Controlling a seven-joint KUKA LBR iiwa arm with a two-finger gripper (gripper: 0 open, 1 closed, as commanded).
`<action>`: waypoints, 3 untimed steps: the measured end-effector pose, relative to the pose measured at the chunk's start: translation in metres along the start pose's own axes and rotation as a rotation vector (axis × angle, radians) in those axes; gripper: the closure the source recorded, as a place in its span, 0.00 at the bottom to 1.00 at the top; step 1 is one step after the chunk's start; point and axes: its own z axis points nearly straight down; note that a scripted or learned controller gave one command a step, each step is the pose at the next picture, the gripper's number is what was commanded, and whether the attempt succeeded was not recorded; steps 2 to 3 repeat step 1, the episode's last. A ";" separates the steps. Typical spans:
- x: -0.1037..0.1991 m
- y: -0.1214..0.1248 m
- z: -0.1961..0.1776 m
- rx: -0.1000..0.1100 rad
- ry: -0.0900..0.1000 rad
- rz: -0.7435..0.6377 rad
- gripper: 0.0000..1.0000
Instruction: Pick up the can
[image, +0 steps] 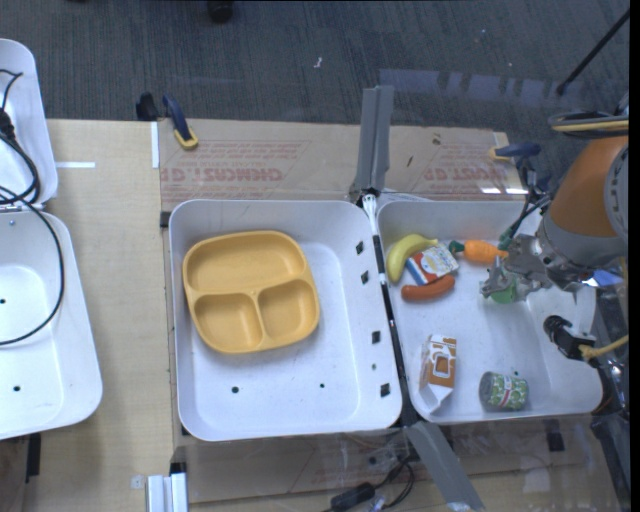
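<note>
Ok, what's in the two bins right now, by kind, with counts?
Toy foods: 3 - banana, carrot, sausage
Cartons or packets: 2 -
Cans: 1 -
Divided yellow plates: 1 -
Total: 7

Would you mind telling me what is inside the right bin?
The right bin holds a can lying near its front, a carton, banana, sausage and carrot. The gripper covers whatever lies beneath it.

Tray in left bin; can near right bin's front corner, carton beside.
</note>
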 end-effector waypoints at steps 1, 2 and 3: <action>0.000 0.000 0.000 0.000 0.000 0.000 0.00; 0.000 0.000 0.000 0.000 0.000 0.000 0.00; 0.000 0.000 0.000 0.000 0.000 0.000 0.00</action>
